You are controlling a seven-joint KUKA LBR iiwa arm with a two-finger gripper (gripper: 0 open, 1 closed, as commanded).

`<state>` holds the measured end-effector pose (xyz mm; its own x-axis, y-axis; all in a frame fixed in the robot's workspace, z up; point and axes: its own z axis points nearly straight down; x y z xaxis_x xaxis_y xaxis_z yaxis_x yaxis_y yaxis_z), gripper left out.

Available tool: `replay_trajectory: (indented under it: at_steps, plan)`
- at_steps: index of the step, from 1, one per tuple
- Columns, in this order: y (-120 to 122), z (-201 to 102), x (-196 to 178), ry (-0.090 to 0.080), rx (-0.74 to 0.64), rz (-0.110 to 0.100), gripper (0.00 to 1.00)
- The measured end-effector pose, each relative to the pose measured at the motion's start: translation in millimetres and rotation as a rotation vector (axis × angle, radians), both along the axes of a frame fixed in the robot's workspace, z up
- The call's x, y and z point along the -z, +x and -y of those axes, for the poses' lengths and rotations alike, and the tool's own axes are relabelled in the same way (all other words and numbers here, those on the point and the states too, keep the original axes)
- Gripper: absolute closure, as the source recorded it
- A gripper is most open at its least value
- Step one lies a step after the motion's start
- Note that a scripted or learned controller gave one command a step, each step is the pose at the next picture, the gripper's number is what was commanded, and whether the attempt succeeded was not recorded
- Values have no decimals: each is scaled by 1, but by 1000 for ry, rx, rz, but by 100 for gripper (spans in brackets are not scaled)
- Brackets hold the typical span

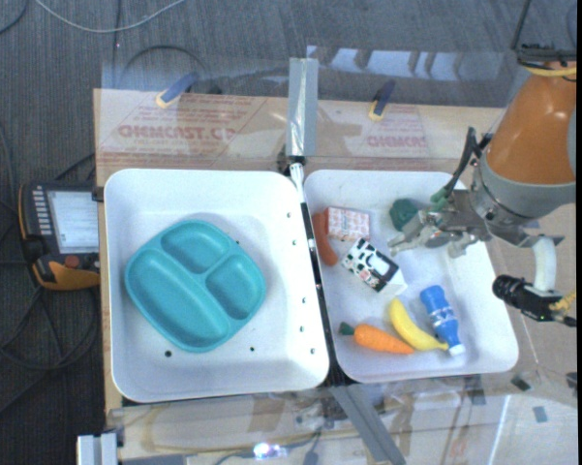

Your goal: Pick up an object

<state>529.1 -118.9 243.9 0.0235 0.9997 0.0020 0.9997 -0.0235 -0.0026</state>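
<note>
My gripper (424, 235) hangs over the upper right part of the right bin (504, 356), its metal fingers spread and nothing between them. A dark green object (403, 211) lies just to its upper left, partly under it. Left of the gripper sits a black-and-white spotted carton (371, 264), and beyond that a red-and-white box (348, 224). A blue bottle (440, 316), a yellow banana (411, 326) and an orange carrot (378, 338) lie along the near side of the bin. An orange-red item (321, 239) rests against the bin's left wall.
The left bin (136, 366) holds a teal divided plate (196, 284). A raised divider (313, 279) separates the two bins. The arm's orange band (533, 134) and a black cable fitting (523, 296) hang over the right bin's right edge.
</note>
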Motion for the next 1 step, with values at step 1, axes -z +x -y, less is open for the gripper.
replay_trajectory:
  at_steps: [1]
  plan:
    - [-4,41,150,0,-101,2,0]
